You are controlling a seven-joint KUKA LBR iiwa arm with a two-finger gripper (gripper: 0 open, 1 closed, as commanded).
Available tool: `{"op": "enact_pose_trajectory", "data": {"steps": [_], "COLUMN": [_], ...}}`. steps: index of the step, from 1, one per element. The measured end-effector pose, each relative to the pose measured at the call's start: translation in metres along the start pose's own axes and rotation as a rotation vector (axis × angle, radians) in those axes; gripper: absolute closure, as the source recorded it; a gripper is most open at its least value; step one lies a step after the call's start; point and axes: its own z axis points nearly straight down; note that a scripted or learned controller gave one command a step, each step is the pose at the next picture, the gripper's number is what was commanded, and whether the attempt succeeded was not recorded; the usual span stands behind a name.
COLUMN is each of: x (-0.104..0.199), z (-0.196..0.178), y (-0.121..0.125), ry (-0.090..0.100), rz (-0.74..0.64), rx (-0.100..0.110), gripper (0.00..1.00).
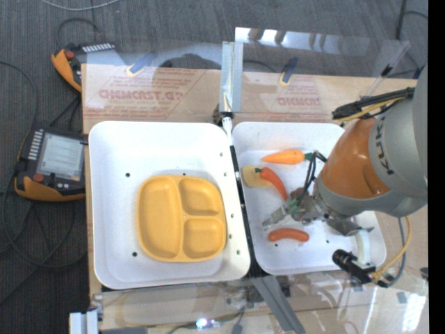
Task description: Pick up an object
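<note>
Over on the right side, the grey arm with the orange band [354, 162] was reached into the right-hand shallow white bin [316, 256], and the two-finger pincer [286, 211] was hung low near the bin's middle. Its fingers looked spread apart, nothing seen clamped between them. A small red sausage-shaped toy [288, 235] was laid flat on the bin floor just below the pincer, close to it but apart as far as could be told. A long red chili-like piece [274, 181] was set just up-left of the fingers, its end lying against a pale yellow chunk [252, 177] by the bin's left wall. An orange plastic carrot [284, 157] was parked further back. A yellow three-compartment tray [182, 217] was sat in the left white bin [111, 152].
</note>
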Motion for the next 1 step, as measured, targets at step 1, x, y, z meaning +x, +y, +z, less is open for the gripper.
{"op": "enact_pose_trajectory", "data": {"steps": [1], "x": [-0.0031], "z": [0.0081], "y": [0.0824], "ry": [0.002], "rz": [-0.031], "rx": [0.001], "gripper": [0.0]}}
